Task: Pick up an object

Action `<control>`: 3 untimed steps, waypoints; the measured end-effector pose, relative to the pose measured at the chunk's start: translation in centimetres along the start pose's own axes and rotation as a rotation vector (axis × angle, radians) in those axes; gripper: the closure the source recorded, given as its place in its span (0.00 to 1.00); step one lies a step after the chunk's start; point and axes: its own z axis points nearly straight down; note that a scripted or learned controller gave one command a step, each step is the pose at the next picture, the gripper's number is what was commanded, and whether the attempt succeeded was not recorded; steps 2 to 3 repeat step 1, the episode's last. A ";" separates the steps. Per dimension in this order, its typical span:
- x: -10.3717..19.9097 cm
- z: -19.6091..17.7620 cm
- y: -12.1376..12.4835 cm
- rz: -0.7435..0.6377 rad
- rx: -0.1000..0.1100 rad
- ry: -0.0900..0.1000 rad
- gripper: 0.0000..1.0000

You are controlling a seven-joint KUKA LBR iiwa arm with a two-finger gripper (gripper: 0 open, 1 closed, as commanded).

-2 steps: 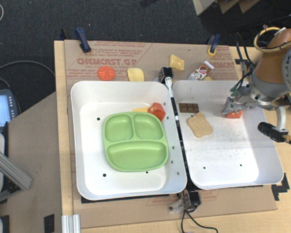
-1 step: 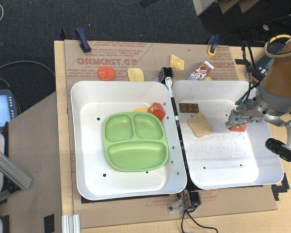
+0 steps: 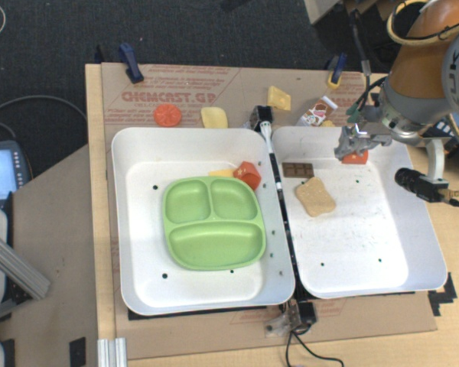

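My gripper (image 3: 355, 150) hangs over the back right corner of the right bin (image 3: 398, 235), its arm coming in from the right. A small red-orange block (image 3: 356, 157) sits at its fingertips, pinched between the two metal fingers (image 3: 345, 145). Also in the right bin are a tan bread-like piece (image 3: 315, 196) and a brown chocolate bar (image 3: 297, 170), both left of the gripper and apart from it. The left bin (image 3: 130, 205) holds a green divided plate (image 3: 213, 222), with a red piece (image 3: 248, 174) and a yellow piece (image 3: 222, 173) at the plate's back edge.
On the board behind the bins lie an orange disc (image 3: 167, 115), a pale yellow piece (image 3: 213, 117), a yellow wedge (image 3: 278, 97), a red-and-white packet (image 3: 316, 114) and a black item (image 3: 260, 115). Blue clamps (image 3: 130, 62) (image 3: 336, 69) hold the board's back edge.
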 end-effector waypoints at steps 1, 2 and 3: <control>6.6 -0.3 -2.0 0.003 0.013 0.003 1.00; 6.6 -0.3 -2.0 0.003 0.013 0.003 1.00; 6.6 -0.3 -2.0 0.003 0.013 0.003 1.00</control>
